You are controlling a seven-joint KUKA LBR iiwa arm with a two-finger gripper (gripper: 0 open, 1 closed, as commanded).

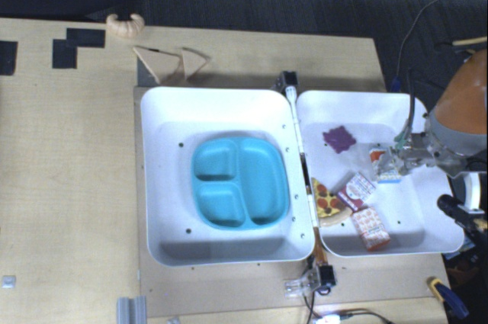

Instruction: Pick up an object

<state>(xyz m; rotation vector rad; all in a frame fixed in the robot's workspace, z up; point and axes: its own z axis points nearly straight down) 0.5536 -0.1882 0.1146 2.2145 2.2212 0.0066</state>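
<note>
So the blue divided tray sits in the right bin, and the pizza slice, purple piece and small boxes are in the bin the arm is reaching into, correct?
Not quite. The camera view shows the blue divided tray in the left bin, by itself. The rest holds: the pizza slice, purple piece and small boxes lie in the right bin, where the pincer reaches.

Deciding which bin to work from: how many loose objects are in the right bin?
5 that I can make out in the right bin: purple piece, pizza slice, two small packets, and a red item by the claw, which may hide more.
</note>
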